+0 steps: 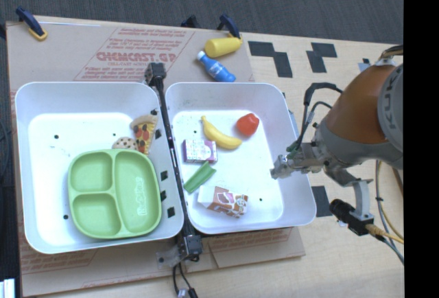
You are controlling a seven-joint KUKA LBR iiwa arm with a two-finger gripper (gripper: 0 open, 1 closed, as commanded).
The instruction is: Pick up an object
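Observation:
The right bin [278, 99] holds a yellow banana [219, 134], a red tomato-like ball [247, 124], a small purple-and-white carton [199, 150], a green stick-shaped piece [199, 177] and a brown-and-white carton [223, 201]. My gripper [282, 169] hangs over the right rim of that bin, to the right of all these objects and apart from them. Nothing shows between its fingers.
The left bin [27, 111] holds a green divided tray [114, 192], a pizza slice [145, 132] and a cookie [124, 143]. Behind the bins lie a yellow bottle [222, 47] and a blue bottle [217, 68] on the cardboard. Clamps sit at the bins' junction.

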